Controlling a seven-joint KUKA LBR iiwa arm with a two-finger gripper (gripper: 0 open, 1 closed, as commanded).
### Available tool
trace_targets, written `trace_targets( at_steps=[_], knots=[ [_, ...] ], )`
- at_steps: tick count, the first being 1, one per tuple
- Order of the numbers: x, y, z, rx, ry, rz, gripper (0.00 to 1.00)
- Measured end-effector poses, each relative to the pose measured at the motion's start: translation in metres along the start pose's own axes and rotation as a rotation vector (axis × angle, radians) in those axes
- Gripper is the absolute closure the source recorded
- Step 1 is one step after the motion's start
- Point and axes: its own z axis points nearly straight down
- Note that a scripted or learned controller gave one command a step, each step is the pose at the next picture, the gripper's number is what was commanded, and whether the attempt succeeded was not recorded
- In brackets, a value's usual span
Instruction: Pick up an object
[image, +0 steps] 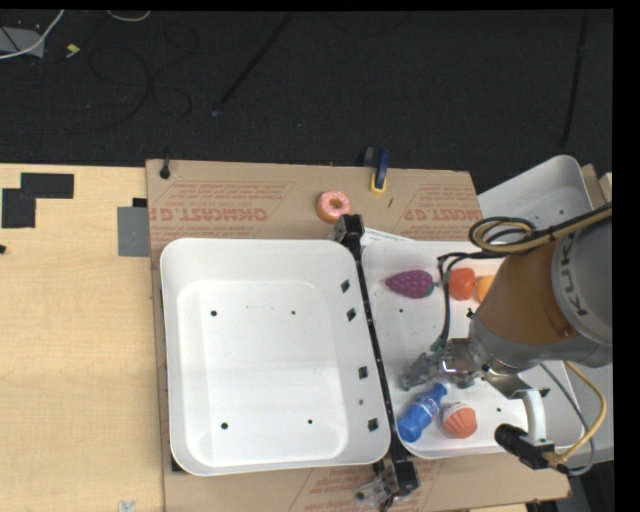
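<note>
- The gripper (425, 372) hangs low over the right bin (400, 330), its grey tip pointing left toward the divider between the two bins.
- Whether it is spread or closed I cannot tell; the wrist and cables cover much of it, and nothing is visibly held.
- The nearest candidate is the blue bottle (420, 414), lying on its side just near of the gripper tip, close but seemingly not touching.
- The bottle's long axis runs on a diagonal, from its near-left end by the bin's corner up to its far-right end.
- An orange-and-white toy (460, 421) sits just right of the bottle, almost touching it.
- A purple grape bunch (410, 284) lies farther away, well apart from the gripper, with an orange fruit (461, 284) to its right, partly behind a cable.
- A pink doughnut (333, 206) rests outside the bins on the cardboard (250, 205).
- My judgement: the coming grasp turns on a short shift toward the near side and a closing line set across the bottle's diagonal.
</note>
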Motion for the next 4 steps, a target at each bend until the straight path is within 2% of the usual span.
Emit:
trace_targets(
  at_steps=[1,2,3,4],
  knots=[
    [0.015,-0.026,0.0,-0.004,-0.002,0.001,0.0],
    [0.014,-0.025,-0.01,-0.004,-0.001,0.007,1.0],
    [0.053,-0.01,-0.105,-0.015,-0.002,-0.008,1.0],
    [0.077,-0.02,-0.123,-0.007,-0.002,-0.005,1.0]
  ],
)
